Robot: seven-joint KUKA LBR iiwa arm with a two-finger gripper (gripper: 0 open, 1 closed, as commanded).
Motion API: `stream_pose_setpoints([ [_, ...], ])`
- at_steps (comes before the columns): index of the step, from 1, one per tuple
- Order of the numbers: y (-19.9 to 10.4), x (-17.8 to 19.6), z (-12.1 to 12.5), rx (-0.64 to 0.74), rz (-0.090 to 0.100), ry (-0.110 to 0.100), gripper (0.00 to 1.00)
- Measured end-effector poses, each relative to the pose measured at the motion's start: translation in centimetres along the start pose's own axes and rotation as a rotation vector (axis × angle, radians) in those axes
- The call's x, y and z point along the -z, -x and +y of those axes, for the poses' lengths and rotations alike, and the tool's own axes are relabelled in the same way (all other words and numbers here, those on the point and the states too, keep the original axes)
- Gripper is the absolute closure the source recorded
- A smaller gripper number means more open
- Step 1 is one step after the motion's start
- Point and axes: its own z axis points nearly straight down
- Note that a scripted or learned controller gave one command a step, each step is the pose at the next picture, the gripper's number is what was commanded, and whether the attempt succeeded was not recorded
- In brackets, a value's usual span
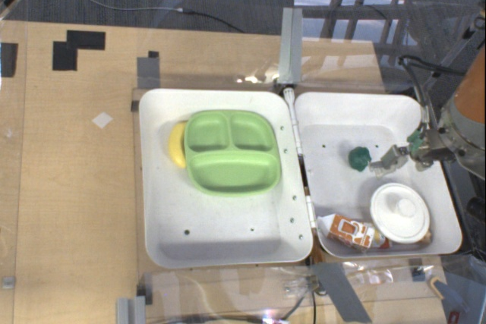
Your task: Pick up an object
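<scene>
Camera view, bins: two shallow white bins sit side by side on the wooden surface (68,186), the left bin (220,239) and the right bin (357,114) touching along a central divider.
Left bin contents: a green divided tray (230,150) lies in the upper half, with a yellow object (176,145) tucked against and partly under its left edge.
Right bin contents: a small green object (359,158) lies near the middle; a white round lidded bowl (399,212) sits toward the lower right; an orange and white packet (352,232) lies along the lower edge, just beside the bowl's left side.
Arm: the arm (463,121) enters from the right edge, low over the right bin.
Claw: the claw (395,156) points left, its tip low over the bin floor; whether it is spread or pressed together cannot be told, and nothing is seen pinched in it.
Green object relative to claw: just to the left of the claw's tip, near it but apart.
Bowl relative to claw: just below the claw in the view, apart from it.
</scene>
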Motion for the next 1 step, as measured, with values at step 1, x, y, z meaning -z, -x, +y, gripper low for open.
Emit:
stream_pose_setpoints([
  [1,-3.53,3.66,0.59,-0.044,0.0,0.002,0.0],
])
